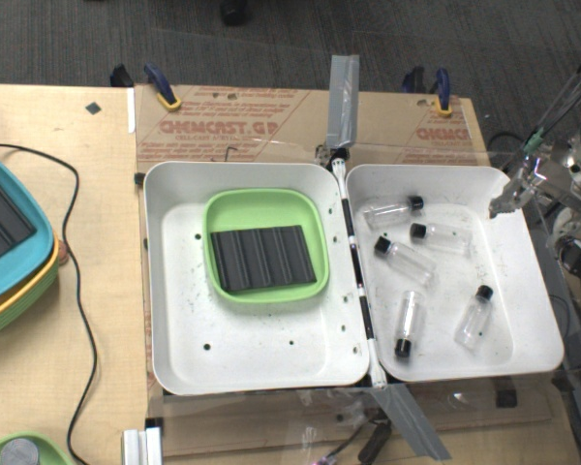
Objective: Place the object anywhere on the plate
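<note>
Grey carpet behind a pale wooden bench (68, 356) bearing two white bins, five small vials lying in the right one.

At nine o'clock, stacked teal and yellow trays (10, 250) sit by a black cable (77, 289). Brown cardboard (223, 124) at twelve o'clock reads partly "CHEMCAST". A green plate (266, 211) with a dark ribbed mat (263, 258) sits in the left bin (261, 366), white floor open around it. Scattered across the right bin (533, 347) lie clear, black-capped vials (405, 323), gaps between them. At three o'clock the claw (508, 201) hangs over that bin's far right rim, touching no vial; whether it is parted or clenched, I cannot tell.
</note>
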